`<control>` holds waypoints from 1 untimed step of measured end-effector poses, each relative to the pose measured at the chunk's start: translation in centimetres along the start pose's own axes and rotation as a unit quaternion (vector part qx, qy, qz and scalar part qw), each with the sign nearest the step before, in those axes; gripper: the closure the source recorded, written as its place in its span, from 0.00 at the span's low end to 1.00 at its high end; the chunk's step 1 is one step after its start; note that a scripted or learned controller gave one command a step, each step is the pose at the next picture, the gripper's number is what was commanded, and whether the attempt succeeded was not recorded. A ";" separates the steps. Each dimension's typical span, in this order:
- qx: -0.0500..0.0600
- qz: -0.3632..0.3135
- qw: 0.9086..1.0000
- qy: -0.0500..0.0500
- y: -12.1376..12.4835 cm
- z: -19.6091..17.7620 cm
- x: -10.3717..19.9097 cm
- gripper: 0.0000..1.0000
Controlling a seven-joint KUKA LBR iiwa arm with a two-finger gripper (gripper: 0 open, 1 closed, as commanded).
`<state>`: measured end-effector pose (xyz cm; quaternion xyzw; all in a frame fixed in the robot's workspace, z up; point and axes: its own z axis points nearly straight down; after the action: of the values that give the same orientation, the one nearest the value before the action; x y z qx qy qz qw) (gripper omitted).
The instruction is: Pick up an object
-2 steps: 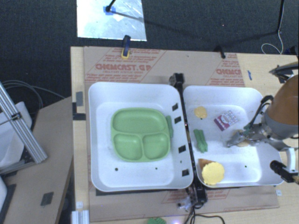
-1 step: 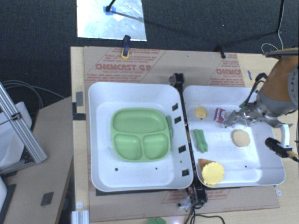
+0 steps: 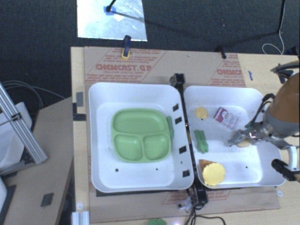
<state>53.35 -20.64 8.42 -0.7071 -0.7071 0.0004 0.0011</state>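
Observation:
My gripper (image 3: 236,139) is low inside the right bin (image 3: 253,95), reaching in from the right near the bin's middle. A small tan piece (image 3: 243,144) lies right by its tip; whether it is gripped I cannot tell. A pink and white packet (image 3: 226,117) lies just behind the gripper. A small yellow round piece (image 3: 201,113) sits at the bin's back left. A green stick-shaped item (image 3: 201,141) lies along the left side. A yellow disc on an orange wedge (image 3: 213,173) rests in the front left corner.
The left bin (image 3: 98,139) holds a green divided plate (image 3: 140,135). A black divider with clips (image 3: 183,125) runs between the bins. The arm's orange band (image 3: 287,102) hangs over the right bin's right rim.

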 end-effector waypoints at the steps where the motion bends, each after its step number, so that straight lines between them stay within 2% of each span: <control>1: -0.005 -0.003 1.000 -0.002 6.9 -0.2 0.0 0.00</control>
<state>60.21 -20.60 8.57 -0.7049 -0.7093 -0.0017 -0.0034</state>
